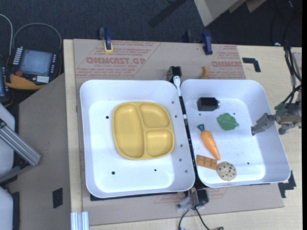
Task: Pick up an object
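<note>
The right bin (268, 174) holds several small objects. A black block (207, 103) lies near its far wall, with a green leafy piece (227, 121) just in front of it. An orange carrot (209, 143) with a green tip lies in the middle left. A brown cracker (206, 161) and a speckled cookie (226, 170) rest by the near wall. My gripper (261, 125) reaches in over the bin's right rim, to the right of the green piece and apart from it. Nothing is seen held in it.
The left bin (96, 166) carries a yellow divided plate (143, 129). Clamps (108, 39) and black fittings sit on the cardboard sheet behind the bins. A handheld pendant (33, 63) lies off the bench at far left.
</note>
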Available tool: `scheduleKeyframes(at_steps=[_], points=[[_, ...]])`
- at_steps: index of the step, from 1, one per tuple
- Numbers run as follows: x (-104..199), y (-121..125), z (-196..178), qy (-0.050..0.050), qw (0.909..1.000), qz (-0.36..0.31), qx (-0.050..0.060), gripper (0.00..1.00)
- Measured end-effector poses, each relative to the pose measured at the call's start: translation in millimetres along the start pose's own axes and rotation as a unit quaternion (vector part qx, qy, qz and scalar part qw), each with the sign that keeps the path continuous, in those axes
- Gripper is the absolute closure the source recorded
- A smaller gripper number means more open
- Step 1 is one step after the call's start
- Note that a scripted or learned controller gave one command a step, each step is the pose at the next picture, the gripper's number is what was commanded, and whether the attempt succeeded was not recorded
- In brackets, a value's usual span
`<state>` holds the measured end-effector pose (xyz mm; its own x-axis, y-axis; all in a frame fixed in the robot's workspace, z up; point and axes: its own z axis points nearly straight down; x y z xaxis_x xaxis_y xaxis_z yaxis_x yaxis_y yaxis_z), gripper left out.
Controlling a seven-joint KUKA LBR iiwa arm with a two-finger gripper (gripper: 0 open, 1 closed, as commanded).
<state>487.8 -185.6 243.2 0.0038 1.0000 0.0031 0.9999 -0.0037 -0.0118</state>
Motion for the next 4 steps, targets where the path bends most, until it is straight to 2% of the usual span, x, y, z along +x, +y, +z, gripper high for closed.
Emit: scheduleKeyframes(at_steps=[1,2,4], points=[[0,2,-5,-0.002,1.0,-0.002,-0.006,0.0],[-6,1,40,0.0,1.0,-0.001,-0.003,0.0],[-5,5,156,0.0,1.0,-0.002,-0.003,0.0]])
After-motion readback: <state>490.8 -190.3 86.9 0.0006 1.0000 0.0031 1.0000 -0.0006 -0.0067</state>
